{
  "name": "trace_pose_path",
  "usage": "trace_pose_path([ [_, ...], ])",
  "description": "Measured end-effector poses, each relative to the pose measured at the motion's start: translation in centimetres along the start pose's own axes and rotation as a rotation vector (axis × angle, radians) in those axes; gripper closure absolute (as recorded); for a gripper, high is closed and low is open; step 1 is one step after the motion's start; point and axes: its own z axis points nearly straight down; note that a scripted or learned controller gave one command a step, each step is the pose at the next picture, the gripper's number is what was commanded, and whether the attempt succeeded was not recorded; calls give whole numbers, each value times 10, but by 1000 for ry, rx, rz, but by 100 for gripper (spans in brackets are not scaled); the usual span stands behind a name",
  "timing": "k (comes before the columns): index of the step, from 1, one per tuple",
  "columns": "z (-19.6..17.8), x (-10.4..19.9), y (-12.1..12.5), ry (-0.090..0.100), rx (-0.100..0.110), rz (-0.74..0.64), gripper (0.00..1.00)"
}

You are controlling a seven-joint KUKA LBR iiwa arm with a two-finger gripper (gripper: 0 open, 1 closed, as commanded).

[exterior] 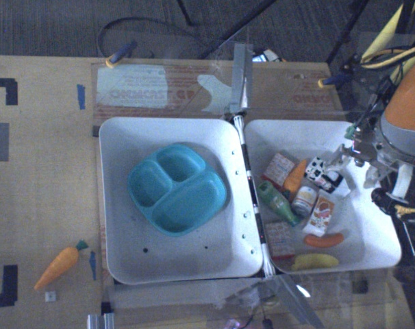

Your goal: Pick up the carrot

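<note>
Carrot: the orange toy carrot with a green top (pixel 57 267) lies on the bare tan worktop (pixel 43 184), outside both bins, off the lower left corner of the left one. Its green end points up and to the right.
Beside it: a short strip of blue tape (pixel 92 264) sits between the carrot and the left shallow white bin (pixel 111 142); a tiny pale square (pixel 50 295) lies just below the carrot's tip.
Left bin: it holds a teal plastic plate with three compartments (pixel 178 187), lying flat near the middle.
Right bin: the right shallow white bin (pixel 375 214) holds a cluster of toy groceries. An orange tapered piece (pixel 295 175) leans between a small printed box (pixel 279 166) and a black-and-white patterned item (pixel 322 173).
Lower in the cluster: a green bottle (pixel 277 204) on its side, a small can (pixel 305 199), a white and red carton (pixel 322 215), a flat printed packet (pixel 279 237), a red-orange sausage shape (pixel 324 239) and a yellow banana (pixel 315 260).
My arm: my grey arm with its orange band (pixel 405 108) reaches in over the right bin's far right corner, well apart from the carrot.
My jaws: they hang above the right side of the right bin, near the black-and-white item. I cannot tell whether they are released or clenched, and I see nothing held in them.
</note>
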Motion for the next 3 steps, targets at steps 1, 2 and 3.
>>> trace_pose_path([
  [1, 43, 72, 20, 2, -27, -156, 0],
  [2, 50, 73, -33, 3, -60, -169, 0],
  [3, 38, 73, -32, 6, -61, -167, 100],
])
